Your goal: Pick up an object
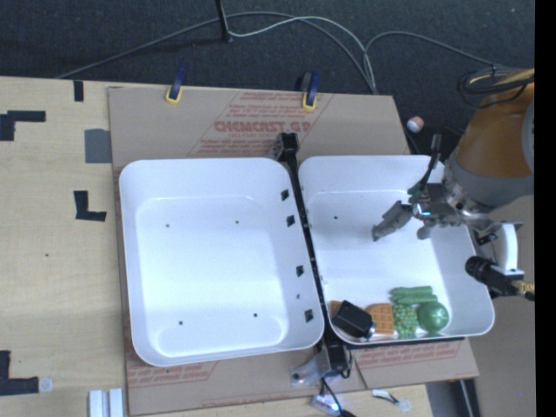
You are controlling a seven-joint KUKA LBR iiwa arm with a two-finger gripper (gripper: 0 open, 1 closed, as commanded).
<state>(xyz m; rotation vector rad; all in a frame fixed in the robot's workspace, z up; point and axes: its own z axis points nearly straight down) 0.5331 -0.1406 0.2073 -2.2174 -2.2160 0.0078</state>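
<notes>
Several small objects lie along the near edge of the right bin (347, 174): a black block (352, 319), an orange waffle-like piece (380, 317), a green ridged piece (408, 305) and a green ball (433, 317). My gripper (407, 226) hangs over the middle of the right bin, well above and behind these objects. It is open, with nothing between its fingers. One grey finger (387, 221) points left and down.
The left bin (139, 181) sits beside the right one, with a black clip rail (298, 233) between them. Both rest on a cardboard sheet (252, 120). Cables run across the dark floor behind.
</notes>
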